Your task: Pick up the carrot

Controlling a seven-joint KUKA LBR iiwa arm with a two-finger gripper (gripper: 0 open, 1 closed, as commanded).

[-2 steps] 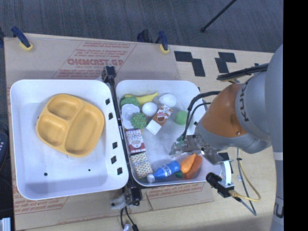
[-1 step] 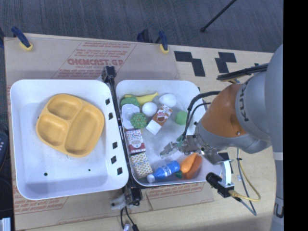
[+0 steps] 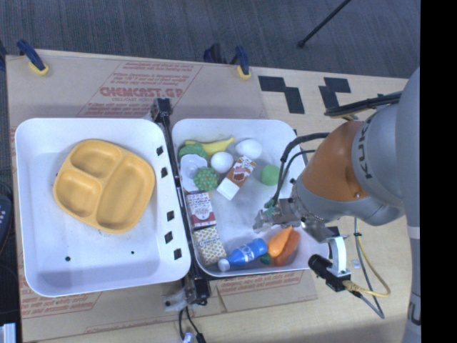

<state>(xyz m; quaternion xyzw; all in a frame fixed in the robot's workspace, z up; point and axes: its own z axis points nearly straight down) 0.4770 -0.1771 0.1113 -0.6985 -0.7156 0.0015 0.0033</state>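
Note:
The orange carrot (image 3: 285, 243) lies in the near right corner of the right bin (image 3: 235, 123), with a green tip at its lower end. A blue bottle (image 3: 246, 252) lies right beside it on the left. My gripper (image 3: 270, 217) hangs just above and slightly left of the carrot, low over the bin's right side. The grey wrist and the orange band (image 3: 330, 171) hide the bin's right edge. Whether the carrot is touched cannot be told from this view.
The right bin also holds a banana (image 3: 214, 146), a white egg (image 3: 248, 148), a green ball (image 3: 269, 174), a small carton (image 3: 239, 174) and two flat packets (image 3: 202, 209) along its left wall. A yellow divided plate (image 3: 105, 184) sits in the left bin (image 3: 28, 213).

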